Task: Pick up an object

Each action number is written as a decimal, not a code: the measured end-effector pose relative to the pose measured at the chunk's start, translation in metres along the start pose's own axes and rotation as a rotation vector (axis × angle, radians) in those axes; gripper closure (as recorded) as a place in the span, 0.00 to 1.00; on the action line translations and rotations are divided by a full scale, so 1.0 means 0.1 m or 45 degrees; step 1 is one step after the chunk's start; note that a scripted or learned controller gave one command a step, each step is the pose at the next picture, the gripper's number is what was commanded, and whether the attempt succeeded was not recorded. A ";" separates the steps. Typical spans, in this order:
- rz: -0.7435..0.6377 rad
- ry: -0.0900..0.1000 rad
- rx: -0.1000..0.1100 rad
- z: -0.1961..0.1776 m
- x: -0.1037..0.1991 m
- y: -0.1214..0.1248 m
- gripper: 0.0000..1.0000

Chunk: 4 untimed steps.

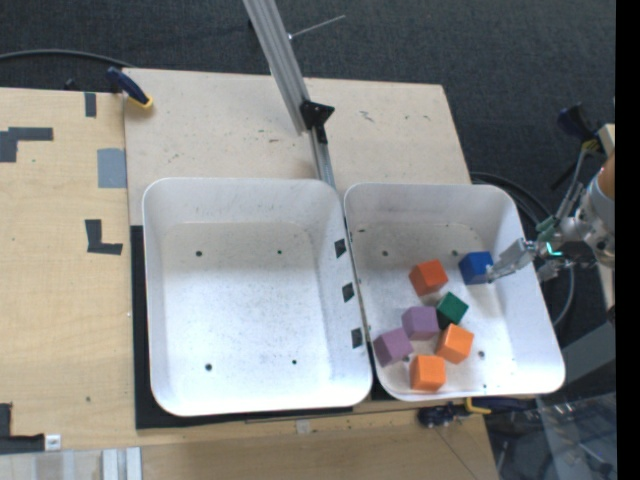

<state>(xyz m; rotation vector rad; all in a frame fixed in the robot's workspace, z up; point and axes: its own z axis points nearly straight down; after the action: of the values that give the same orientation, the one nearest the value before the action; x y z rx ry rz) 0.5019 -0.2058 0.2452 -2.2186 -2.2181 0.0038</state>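
blue cube (476, 266) beside the pincer (512, 258) in right bin (520, 218)

Wooden surface (60, 298) with a metal rail and tape marks.
A slanted aluminium rail (275, 43) crosses a pale board (240, 118) and ends at a black bracket (316, 115). A blue-and-yellow clamp (130, 86) sits at the board's upper left corner. Grey tape (111, 167) and black tape (95, 236) mark the surface. Dark carpet (480, 28) lies beyond.
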 end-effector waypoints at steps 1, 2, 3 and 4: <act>-0.002 -0.001 -0.004 -0.02 0.00 0.01 0.00; -0.001 0.000 0.001 0.49 0.05 -0.09 0.00; 0.000 0.001 0.004 1.13 0.06 -0.14 0.00; -0.003 -0.003 -0.020 1.30 0.05 -0.08 0.00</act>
<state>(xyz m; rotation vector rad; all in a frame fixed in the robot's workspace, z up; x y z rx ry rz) 0.4929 -0.2002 0.1148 -2.2244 -2.2299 -0.0111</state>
